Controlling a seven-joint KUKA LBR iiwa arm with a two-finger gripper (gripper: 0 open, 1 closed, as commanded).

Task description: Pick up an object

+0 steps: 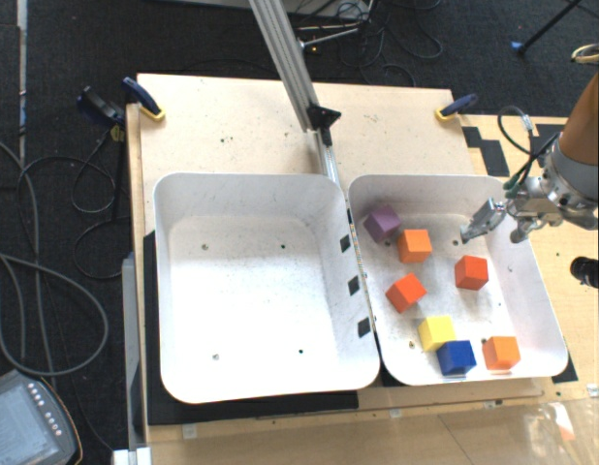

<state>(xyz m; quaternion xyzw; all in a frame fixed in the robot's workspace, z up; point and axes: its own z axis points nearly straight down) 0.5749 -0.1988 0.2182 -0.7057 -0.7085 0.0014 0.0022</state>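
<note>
Two shallow white bins sit side by side on a pale wooden bench. The left bin has rounded corners and a speckled floor. The right bin holds seven small blocks scattered over its floor.

Near the top of that bin lies a purple block, dull in colour and turned at an angle. Just beside it, lower and to the right, sits an orange block with a bright top face. Further right is a red-orange block, standing apart from the others. Toward the middle lies another orange block, rotated so that a corner points down the view. Along the near side a yellow block touches a blue block at one corner, and an orange block sits just to the right of the blue one.

The arm comes in from the right, and its gripper hangs over the upper right part of the right bin, above and to the right of the red-orange block. Two fingers can be made out, spread apart, with nothing between them. No block touches the gripper.

A slanted metal pole runs from the top of the view down to the gap between the bins. Blue and yellow clamps grip the bench's far corners.
</note>
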